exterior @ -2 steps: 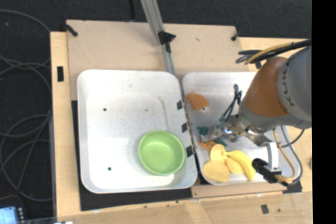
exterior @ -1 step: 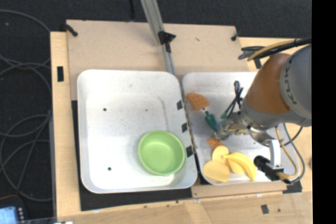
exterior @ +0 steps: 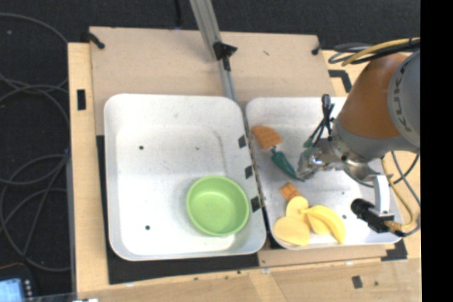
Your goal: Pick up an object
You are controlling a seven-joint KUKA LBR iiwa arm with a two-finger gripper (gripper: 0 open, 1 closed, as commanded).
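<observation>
One fixed camera looks down at a slant from above the bench [exterior: 177, 56], taking in both white bins [exterior: 141, 124].

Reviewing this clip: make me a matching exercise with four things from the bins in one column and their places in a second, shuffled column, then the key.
Things:
1. green bowl
2. yellow pieces
3. orange-brown piece
4. teal object

Places:
A. right bin, near corner
B. beside the gripper
C. left bin
D. right bin, close to the divider, far side

Pairs: 1-C, 2-A, 3-D, 4-B
</observation>
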